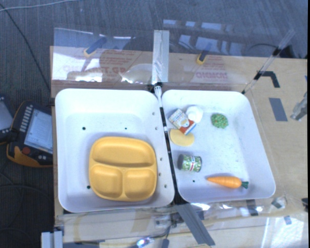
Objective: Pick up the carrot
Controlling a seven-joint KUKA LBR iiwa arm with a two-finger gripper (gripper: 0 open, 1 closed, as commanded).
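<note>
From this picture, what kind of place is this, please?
Probably a robot test bench in a lab. Two white bins sit taped on a board, toy food such as a carrot lies inside, and a control pendant rests on the carpet nearby.

you had open floor in the right bin (258, 154) through its middle and right side. the carrot (226, 181) lay near the front wall, with the green can (190, 163) just up-left of it. a yellow slice (182, 137) and small carton (179, 120) crowded the left wall. the green ball (219, 120) sat apart, toward the back.
</note>
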